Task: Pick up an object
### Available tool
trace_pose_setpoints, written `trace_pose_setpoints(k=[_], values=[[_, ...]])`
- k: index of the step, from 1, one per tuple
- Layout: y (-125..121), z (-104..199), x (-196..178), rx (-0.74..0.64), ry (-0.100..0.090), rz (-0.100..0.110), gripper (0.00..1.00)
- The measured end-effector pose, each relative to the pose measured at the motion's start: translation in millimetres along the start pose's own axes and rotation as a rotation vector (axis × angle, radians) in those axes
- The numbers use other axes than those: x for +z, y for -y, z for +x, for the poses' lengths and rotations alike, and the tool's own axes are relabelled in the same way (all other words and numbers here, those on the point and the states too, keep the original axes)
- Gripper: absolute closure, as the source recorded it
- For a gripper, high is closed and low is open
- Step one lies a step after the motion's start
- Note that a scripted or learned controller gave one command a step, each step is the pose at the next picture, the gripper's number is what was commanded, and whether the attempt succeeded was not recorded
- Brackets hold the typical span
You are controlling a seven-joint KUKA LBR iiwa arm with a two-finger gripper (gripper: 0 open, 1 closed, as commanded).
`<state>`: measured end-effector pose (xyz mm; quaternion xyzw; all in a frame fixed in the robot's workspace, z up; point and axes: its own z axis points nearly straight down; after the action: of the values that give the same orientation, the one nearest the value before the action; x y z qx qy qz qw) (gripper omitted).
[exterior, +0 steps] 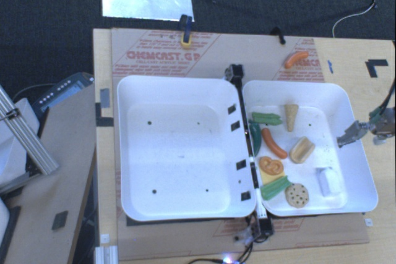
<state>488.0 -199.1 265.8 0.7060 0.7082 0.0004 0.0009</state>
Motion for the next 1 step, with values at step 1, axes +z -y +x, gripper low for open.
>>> trace_pose_setpoints(k=[1], values=[[1.6,122.3,107.4,-0.011,-0.008,0.009,0.00]])
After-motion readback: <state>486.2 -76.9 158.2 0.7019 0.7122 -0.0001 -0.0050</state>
